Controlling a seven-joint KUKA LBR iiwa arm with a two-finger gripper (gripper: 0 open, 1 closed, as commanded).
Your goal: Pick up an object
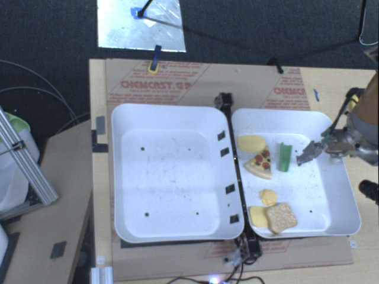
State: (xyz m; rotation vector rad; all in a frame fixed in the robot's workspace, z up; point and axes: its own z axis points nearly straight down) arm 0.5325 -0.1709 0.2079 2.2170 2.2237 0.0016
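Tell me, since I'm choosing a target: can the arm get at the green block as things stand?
Probably yes. The end effector hovers just right of the green block, with bare bin floor between them; the pizza slice lies on the block's far side.

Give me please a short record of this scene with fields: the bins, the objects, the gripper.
left bin: white, shallow
right bin: white, bears all the objects
objects: pizza slice, green piece, yellow oval, toast slice, small yellow piece, yellow piece touching the toast
gripper: over the right bin, right of the green piece, holding nothing
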